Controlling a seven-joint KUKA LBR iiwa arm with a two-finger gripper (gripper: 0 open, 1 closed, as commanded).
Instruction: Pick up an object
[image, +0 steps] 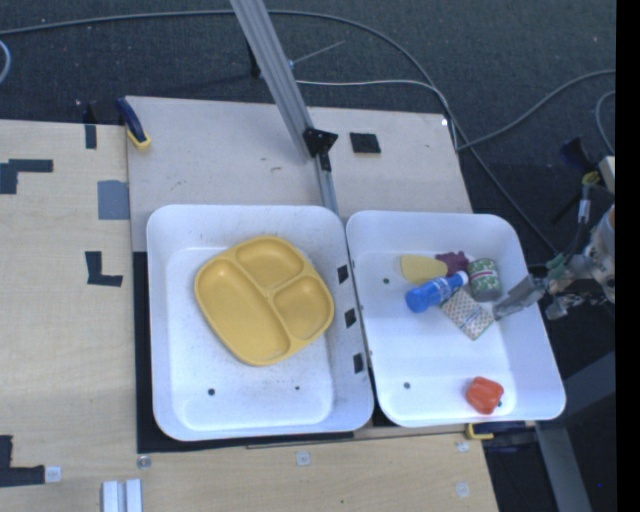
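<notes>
I see the end effector (512, 299) over the right bin's (430, 395) right wall. Beside it lies a patterned packet (468, 318). I cannot tell its finger state.

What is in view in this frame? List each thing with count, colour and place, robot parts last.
Bins: 2, white, side by side on the bench; left bin, right bin.
Divided plate: 1, yellow, three compartments, in the left bin.
Bottle: 1, blue, lying in the right bin's upper part.
Yellow piece: 1, yellow, just above the bottle.
Purple item: 1, purple, beside the yellow piece, partly hidden.
Small can: 1, green and white, right of the bottle.
Patterned packet: 1, grey speckled, below the can.
Red object: 1, red-orange, near the right bin's lower right corner.
Clamp: 1, blue and yellow, bench's upper left corner.
Gripper: 1, grey, over the right bin's right side, next to the packet.
</notes>
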